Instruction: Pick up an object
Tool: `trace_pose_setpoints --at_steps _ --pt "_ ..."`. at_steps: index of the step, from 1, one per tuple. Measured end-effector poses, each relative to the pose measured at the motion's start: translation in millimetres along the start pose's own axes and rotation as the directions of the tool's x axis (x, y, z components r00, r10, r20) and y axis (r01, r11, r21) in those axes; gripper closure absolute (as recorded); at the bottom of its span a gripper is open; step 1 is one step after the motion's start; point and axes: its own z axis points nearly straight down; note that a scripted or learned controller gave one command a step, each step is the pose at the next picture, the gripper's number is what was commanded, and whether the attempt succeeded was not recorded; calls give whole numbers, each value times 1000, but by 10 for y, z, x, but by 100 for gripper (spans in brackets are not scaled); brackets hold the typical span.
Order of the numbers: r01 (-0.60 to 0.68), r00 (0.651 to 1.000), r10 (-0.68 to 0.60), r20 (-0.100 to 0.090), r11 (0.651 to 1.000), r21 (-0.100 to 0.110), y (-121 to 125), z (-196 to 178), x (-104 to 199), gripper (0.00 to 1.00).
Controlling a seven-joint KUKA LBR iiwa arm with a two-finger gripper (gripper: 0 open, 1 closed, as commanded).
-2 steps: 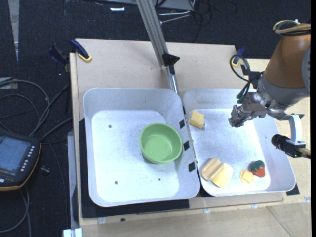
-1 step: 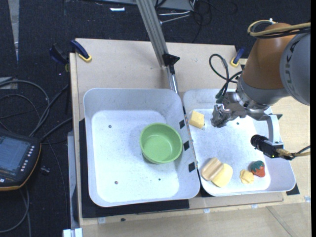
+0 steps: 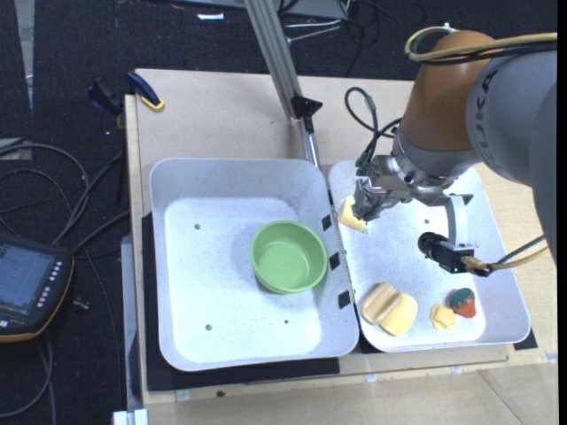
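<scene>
- The pincer [image 3: 365, 204] is seen low over the right bin [image 3: 500, 326], near that bin's upper left corner, hanging from the grey arm [image 3: 523, 104] with its orange band [image 3: 447, 78].
- Whether the pincer is open or closed cannot be told, since its dark tips merge with the wrist hardware above them.
- A small pale yellow block [image 3: 352, 216] lies right at the pincer's lower left, touching or nearly touching the tips; it seems to be pressed against the bin's left wall, though a grip on it cannot be confirmed from this angle.
- Well below the pincer, near the front of the same bin, a larger cream and yellow piece [image 3: 390, 309] is found, shaped like a lump of bread or cheese.
- To the lower right of the pincer, a small yellow bit [image 3: 442, 317] is seen, and just beside it a red object with a green top [image 3: 463, 303], perhaps a toy strawberry.
- A black cylindrical fitting [image 3: 440, 250] on a white bracket hangs to the right of the pincer and somewhat below it, with a yellow cable leading off to the right.
- To the left of the pincer and lower, across the dividing rims, a green bowl [image 3: 289, 256] is set upright in the left bin [image 3: 177, 228], towards that bin's right half.
- Both bins are carried by a light wooden bench [image 3: 213, 113], far behind and to the left of the pincer.
</scene>
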Motion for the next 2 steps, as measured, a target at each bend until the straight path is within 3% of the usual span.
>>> trace_pose_setpoints --at_steps 2 --pt "1 1000 -1 0 1000 0 356 53 1077 100"
